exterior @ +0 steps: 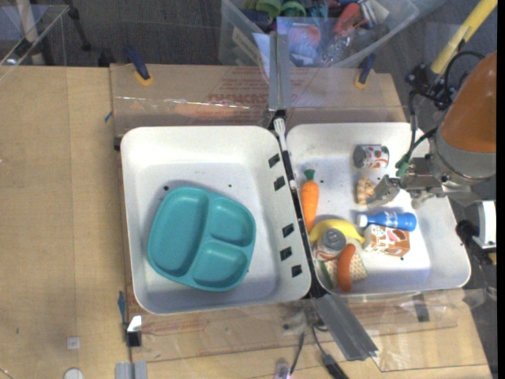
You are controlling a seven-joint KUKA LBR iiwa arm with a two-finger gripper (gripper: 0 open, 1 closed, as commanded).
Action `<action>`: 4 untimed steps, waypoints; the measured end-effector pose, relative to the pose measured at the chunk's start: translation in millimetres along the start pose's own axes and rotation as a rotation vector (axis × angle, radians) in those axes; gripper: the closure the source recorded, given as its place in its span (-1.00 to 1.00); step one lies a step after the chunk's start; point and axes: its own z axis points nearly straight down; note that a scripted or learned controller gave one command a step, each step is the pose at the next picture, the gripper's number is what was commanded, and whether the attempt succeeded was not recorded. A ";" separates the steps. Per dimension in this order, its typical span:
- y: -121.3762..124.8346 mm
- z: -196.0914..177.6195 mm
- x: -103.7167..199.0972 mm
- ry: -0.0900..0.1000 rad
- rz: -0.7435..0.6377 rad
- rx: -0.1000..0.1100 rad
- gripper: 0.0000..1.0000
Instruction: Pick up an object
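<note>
Currently the approach step: the gripper (389, 186) sits low in the right bin (442, 279), at the frame's right of centre, just beside a small tan object (366, 189) and below a tipped can (371, 157); nothing shows between its fingers, and whether they are spread or pressed together I cannot tell. Other candidates crowd the bin's lower left: blue-capped bottle (388, 220), carrot (309, 200), yellow fruit (334, 230). Next move likely needs closing on one item, then a clean lift.
</note>
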 end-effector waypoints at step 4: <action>-20.1 93.3 34.3 -0.006 0.128 -0.019 -1.00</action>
